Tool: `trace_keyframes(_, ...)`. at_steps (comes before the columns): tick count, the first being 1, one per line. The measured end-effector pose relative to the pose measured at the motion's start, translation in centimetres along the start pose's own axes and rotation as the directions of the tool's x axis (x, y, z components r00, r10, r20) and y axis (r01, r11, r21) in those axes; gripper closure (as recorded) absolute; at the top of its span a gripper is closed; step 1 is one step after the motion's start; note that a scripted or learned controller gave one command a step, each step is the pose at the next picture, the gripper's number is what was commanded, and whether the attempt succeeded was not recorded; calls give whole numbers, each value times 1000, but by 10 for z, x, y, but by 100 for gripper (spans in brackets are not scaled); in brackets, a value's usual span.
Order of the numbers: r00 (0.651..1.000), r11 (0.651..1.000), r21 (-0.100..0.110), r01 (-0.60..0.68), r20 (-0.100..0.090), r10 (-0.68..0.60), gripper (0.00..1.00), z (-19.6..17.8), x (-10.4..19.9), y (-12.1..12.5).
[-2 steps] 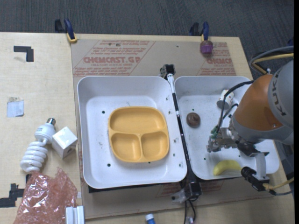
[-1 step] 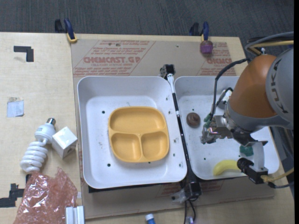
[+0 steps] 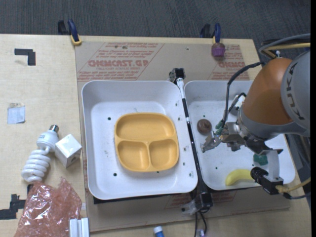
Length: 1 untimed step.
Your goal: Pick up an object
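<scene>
Over the right bin (image 3: 197, 95), toward its left half: grey arm (image 3: 276, 100) with orange band reaching in from the right, pincer (image 3: 210, 143) low above the white floor, metal fingers (image 3: 206, 146) spread apart, nothing between them. Just up-left of those fingers, close but not gripped: small round brown object (image 3: 203, 126), dark and dull, lying on the bin floor near the dividing wall. Toward the near edge of the same bin: yellow banana (image 3: 238, 176), short, curved, smooth and bright, well apart from the pincer. Beside the arm's wrist: small green piece (image 3: 260, 158), partly hidden, shape hard to make out. Across the left bin (image 3: 91, 132): yellow sectioned tray (image 3: 146, 141), three compartments, lying flat at the middle. Off to the left on the bench (image 3: 34, 88): white spiral bulb (image 3: 40, 154), white cube (image 3: 68, 149), crumpled pinkish wrap (image 3: 47, 209).
</scene>
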<state>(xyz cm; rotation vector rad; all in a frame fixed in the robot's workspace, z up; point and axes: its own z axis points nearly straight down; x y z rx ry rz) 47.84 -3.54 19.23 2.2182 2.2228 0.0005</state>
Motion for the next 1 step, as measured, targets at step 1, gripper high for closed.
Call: trace_keyframes(1, 1000, 1000, 0, 0, 0, 0, 0, 0, 0, 0)
